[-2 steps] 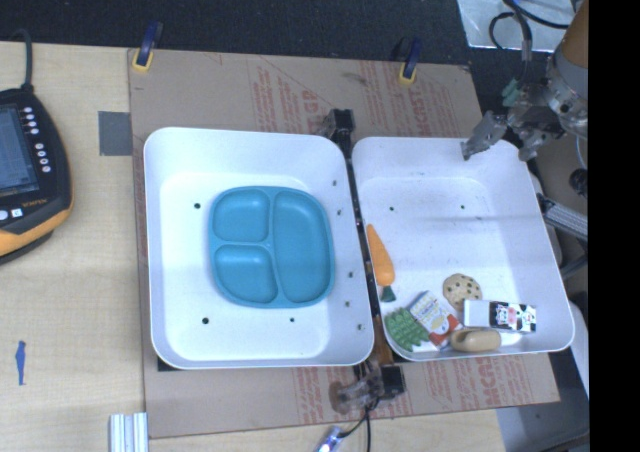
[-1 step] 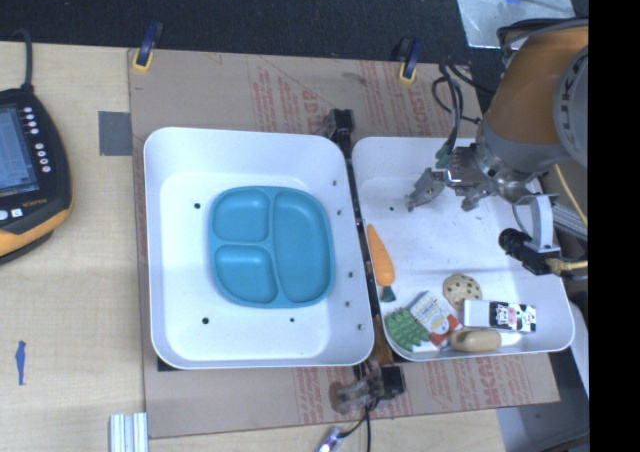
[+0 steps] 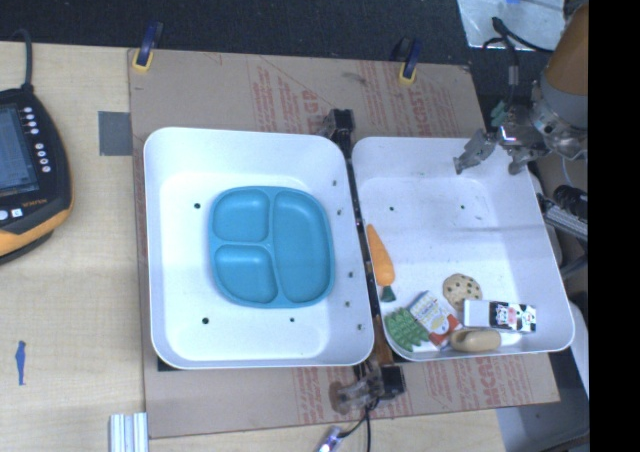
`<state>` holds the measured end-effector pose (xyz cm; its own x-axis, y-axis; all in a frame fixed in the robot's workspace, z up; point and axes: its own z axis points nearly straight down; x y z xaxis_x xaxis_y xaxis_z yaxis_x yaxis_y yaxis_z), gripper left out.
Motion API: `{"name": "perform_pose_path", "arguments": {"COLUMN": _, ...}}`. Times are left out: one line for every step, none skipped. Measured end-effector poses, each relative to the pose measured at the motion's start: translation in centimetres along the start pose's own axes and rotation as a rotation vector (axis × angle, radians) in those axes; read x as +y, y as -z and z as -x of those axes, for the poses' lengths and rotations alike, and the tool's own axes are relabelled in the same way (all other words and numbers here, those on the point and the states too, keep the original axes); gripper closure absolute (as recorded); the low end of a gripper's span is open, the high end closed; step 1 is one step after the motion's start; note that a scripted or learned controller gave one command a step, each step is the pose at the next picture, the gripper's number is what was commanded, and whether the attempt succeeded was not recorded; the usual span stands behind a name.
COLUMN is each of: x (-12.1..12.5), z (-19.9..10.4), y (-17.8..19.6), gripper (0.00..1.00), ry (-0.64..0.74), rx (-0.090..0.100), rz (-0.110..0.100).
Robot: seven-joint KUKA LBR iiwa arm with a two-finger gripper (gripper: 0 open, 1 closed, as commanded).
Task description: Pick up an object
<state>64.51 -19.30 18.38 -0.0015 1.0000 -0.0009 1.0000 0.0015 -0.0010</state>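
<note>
Grey pincer [image 3: 497,151] spread wide, over right bin's [image 3: 440,175] far corner, holding nothing

Readable text is scarce. The flat brown cardboard sheet [image 3: 300,90] under both bins carries faded red printed lettering in strips, one running to the left of the end effector [image 3: 495,152] along the sheet's far part and one near its front edge; the characters are too faint and small to read. The small white carton with black patches [image 3: 500,316], lying well below the end effector in the near corner of the right bin, shows dark print that cannot be made out. The black and orange handheld pendant [image 3: 25,175], far left of the end effector on the tabletop, has a lit screen, contents illegible.
</note>
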Motion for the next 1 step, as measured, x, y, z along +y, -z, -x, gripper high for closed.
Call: {"name": "perform_pose_path", "arguments": {"x": 1.04, "z": -4.40, "y": -9.32, "gripper": 0.00, "ry": 0.004, "rx": 0.001, "rz": -0.005}}
